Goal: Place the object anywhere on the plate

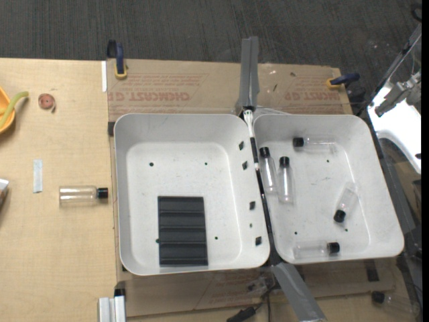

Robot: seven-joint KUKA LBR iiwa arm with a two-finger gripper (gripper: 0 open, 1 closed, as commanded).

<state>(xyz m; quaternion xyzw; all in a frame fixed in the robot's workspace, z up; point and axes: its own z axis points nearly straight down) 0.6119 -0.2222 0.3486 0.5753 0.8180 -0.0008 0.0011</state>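
Note:
A black ribbed plate point(181, 231) lies flat in the near half of the left bin point(134, 146). The right bin point(365, 153) holds several clear vials with black caps. One vial point(312, 142) lies across the far side. Two vials point(266, 170) point(285, 178) lie side by side near the bin's left wall. Another vial point(344, 203) rests tilted toward the right, and one vial point(315, 249) lies along the near wall.
A further clear vial point(82, 193) lies on the wooden bench left of the bins, beside a small white strip point(37, 176). A yellow object point(7, 109) and a small reddish disc point(45, 101) sit at the far left. White machine parts point(402, 123) stand past the right bin.

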